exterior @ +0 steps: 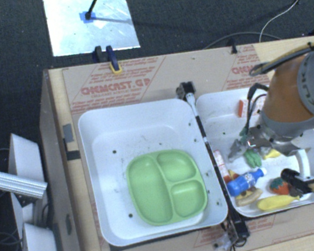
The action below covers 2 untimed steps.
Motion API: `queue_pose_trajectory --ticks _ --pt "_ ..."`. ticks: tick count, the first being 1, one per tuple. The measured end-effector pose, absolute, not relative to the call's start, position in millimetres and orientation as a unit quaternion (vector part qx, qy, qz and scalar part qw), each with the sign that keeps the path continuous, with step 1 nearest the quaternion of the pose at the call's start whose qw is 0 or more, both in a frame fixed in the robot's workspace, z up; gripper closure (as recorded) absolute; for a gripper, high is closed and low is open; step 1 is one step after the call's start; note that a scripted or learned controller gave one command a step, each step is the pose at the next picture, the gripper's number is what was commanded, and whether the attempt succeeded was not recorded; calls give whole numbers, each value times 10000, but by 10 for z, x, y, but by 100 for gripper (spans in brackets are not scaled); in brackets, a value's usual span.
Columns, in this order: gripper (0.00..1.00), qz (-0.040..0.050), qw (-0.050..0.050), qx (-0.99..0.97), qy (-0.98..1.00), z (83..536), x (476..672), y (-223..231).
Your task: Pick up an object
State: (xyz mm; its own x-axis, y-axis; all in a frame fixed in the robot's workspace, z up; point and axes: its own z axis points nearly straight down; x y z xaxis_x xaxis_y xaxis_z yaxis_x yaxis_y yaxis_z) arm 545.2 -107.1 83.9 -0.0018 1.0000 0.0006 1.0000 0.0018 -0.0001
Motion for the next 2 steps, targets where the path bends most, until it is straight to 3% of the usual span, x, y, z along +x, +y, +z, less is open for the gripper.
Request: queue_pose_trajectory --ticks 1,2 --pt "100 -10 -9 -7065 -7077 947 5461 -1075" --pt "100 -15 -10 -7058 -7084 1852 5576 -346"
